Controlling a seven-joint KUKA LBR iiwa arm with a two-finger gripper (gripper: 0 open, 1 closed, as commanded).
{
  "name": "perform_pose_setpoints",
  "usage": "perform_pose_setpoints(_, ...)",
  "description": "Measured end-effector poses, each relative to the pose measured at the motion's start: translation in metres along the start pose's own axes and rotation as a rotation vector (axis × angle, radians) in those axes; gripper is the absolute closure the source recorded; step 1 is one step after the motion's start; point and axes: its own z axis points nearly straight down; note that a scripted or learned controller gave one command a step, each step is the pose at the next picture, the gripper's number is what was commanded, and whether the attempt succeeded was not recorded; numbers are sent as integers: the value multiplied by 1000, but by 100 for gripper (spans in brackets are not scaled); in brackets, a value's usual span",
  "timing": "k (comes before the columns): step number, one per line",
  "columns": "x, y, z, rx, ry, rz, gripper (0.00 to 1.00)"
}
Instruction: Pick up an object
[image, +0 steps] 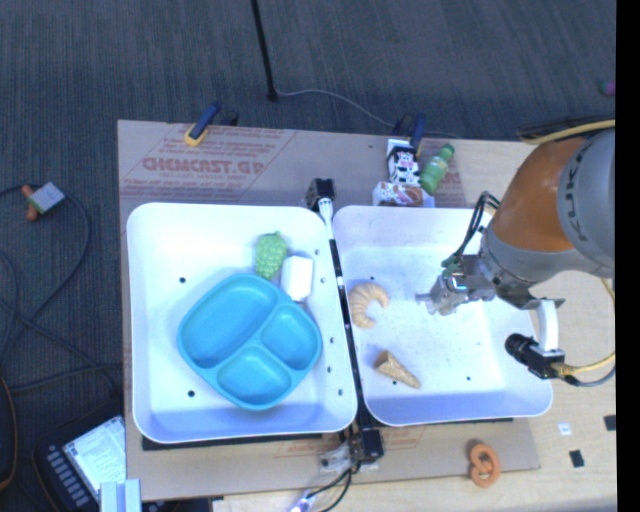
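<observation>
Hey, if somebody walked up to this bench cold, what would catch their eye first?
Probably the bright blue divided plate lying in the left bin, with a green grape-like bunch and a small white block at its upper edge. Next, the grey and orange arm coming in from the right, its tool over the right bin, where a croissant and a cone-shaped piece lie apart.

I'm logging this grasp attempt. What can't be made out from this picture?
- Gripper: too small and blurred in the camera view to tell how it stands.
- Arm: cut off by the right edge.
- Packages behind the right bin: labels too small to read.
</observation>
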Motion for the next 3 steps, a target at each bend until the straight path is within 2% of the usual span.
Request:
perform_pose_setpoints(1,79,-13,-37,1,2,-2,100)
perform_pose_setpoints(2,137,-63,-78,2,2,-2,100)
perform_pose_setpoints(3,204,-64,-37,4,1,-2,100)
